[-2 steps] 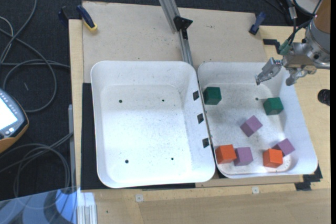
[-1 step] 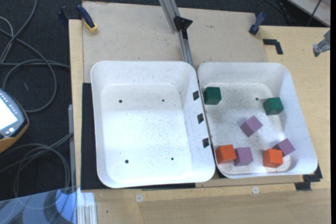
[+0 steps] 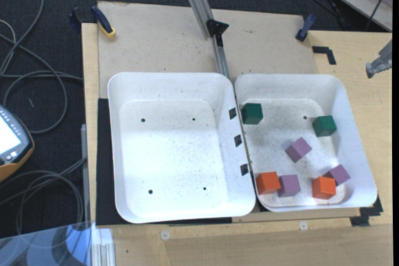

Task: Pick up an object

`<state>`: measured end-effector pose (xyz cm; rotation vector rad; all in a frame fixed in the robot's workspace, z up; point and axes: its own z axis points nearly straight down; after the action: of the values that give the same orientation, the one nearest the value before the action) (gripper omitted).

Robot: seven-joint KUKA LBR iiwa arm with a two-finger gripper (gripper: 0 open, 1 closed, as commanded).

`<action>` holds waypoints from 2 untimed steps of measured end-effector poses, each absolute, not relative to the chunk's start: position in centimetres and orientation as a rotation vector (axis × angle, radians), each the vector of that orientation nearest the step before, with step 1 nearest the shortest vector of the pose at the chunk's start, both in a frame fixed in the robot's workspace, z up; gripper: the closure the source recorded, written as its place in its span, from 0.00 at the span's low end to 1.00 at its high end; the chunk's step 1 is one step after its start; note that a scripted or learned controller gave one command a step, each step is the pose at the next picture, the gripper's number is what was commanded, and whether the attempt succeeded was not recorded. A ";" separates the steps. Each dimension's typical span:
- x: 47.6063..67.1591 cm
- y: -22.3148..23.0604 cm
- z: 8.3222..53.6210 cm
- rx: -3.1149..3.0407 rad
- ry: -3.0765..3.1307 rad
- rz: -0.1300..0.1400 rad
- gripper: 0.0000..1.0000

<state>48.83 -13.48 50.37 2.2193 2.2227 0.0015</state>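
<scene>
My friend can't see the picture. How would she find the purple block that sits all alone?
Look in the right white plastic bin, the one holding small cubes. Near its middle lies a tilted purple cube, touching nothing. The other two purple cubes each sit beside an orange cube.

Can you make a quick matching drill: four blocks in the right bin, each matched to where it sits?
Things:
1. green block
2. second green block
3. orange block
4. lone purple block

Places:
A. near the bin's middle, apart from the others
B. front left, beside a purple block
C. back left, near the divider between the bins
D. back right, near the right wall

Pairs: 1-C, 2-D, 3-B, 4-A
</scene>
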 end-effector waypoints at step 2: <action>51.0 -15.9 50.7 2.216 2.219 0.004 0.00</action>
<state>51.03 -15.88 50.69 2.2156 2.2194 0.0042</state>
